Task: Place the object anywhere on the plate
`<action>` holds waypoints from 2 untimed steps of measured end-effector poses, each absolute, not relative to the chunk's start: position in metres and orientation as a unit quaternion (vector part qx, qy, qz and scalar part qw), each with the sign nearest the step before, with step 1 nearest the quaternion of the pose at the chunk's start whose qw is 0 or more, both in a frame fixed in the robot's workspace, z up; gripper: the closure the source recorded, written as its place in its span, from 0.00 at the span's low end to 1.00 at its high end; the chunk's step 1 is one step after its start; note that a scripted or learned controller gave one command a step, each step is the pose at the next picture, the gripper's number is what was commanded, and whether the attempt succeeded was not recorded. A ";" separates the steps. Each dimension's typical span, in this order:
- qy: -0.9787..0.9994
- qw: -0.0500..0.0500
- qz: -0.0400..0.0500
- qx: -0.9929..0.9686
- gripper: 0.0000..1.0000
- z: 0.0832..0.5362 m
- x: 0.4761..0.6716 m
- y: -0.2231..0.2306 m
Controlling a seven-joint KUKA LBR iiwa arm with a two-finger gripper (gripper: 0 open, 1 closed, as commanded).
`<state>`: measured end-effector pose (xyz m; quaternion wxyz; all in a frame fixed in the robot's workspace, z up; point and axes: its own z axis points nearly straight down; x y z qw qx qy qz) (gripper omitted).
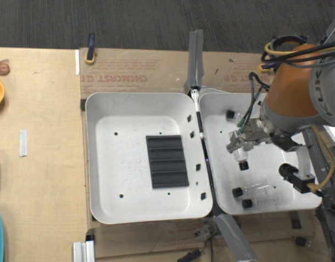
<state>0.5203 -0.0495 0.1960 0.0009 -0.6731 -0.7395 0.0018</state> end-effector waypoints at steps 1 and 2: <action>-0.797 0.000 0.002 -0.604 1.00 0.190 0.577 0.004; -0.773 0.001 0.002 -0.634 1.00 0.190 0.549 0.083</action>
